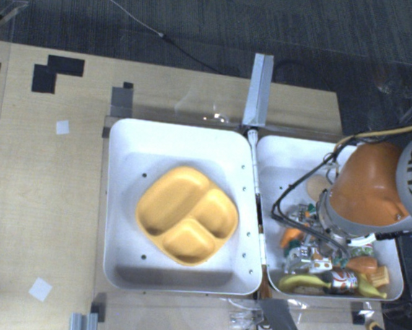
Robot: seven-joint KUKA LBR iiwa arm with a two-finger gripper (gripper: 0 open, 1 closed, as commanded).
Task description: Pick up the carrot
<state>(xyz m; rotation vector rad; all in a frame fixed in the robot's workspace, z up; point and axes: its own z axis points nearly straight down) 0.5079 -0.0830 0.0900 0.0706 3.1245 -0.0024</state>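
Camera view: hand [305, 251] is down in the right bin [286, 161], wrist vertical and arm over it; can't tell if it's apart or together. Carrot [291, 238] sits just left of the hand, partly hidden. Risk: clutter. With the banana [305, 283] just below the hand, it could grab or nudge the wrong item.

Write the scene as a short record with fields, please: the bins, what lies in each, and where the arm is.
left bin: holds a yellow three-part plate
right bin: holds small items at its near end, among them a banana and an orange piece, maybe the carrot
arm: over the right bin, covering much of it
gripper: low among the items; jaws state cannot be told
carrot held: not visible
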